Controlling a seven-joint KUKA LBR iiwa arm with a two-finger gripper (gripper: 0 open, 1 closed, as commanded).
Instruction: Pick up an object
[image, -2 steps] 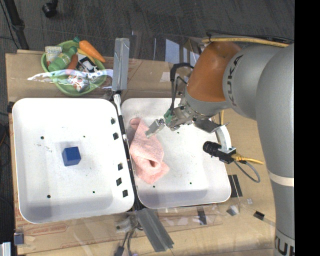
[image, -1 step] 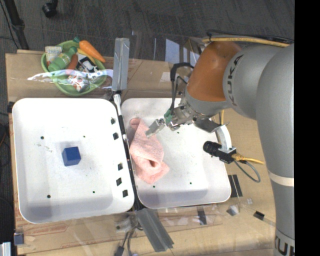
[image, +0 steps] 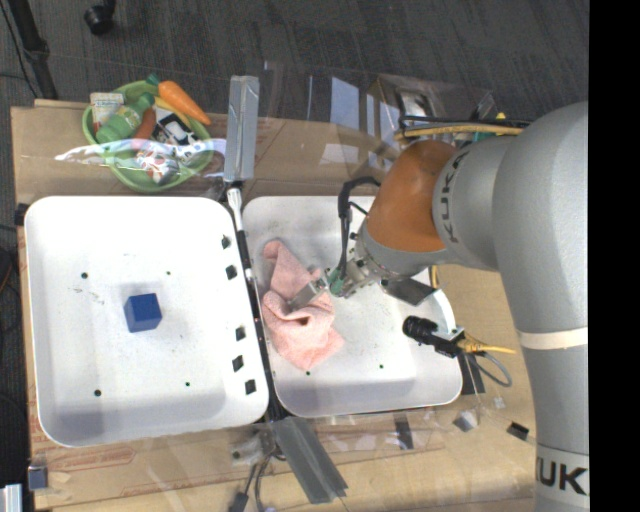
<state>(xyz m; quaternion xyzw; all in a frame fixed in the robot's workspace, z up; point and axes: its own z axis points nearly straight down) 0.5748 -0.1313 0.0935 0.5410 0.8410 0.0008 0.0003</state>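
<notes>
Cloth (image: 298, 310): pink, crumpled, lying in the right bin (image: 400, 375) directly under and to the left of the claw (image: 312, 291). You can see the claw's tip resting on the upper middle of the fabric, with a fold bunched against it. Whether the claw is spread or pinched, you cannot tell from this angle; nothing shows the fabric actually caught in it.

Risk, first entry: a soft heap like this may give only a thin top fold to the claw, and a thin fold could slide out as you lift. Cause: the tip sits near the fabric's upper edge, not over its thickest bunch, which lies below the claw.

Risk, second entry: the cloth may drag across the bin floor instead of rising, and snag on the divider wall to the claw's left.

Risk, third entry: pressing too far down could jam the tip against the bin floor through the fabric.

Arm (image: 470, 200): reaches in from the right of the claw, orange band (image: 405, 205) above the wrist, the wrist bent down and leftward so the claw points at a slant toward the divider.

Blue cube (image: 143, 311): well to the left of the claw, in the other bin (image: 60, 400), untouched.
</notes>
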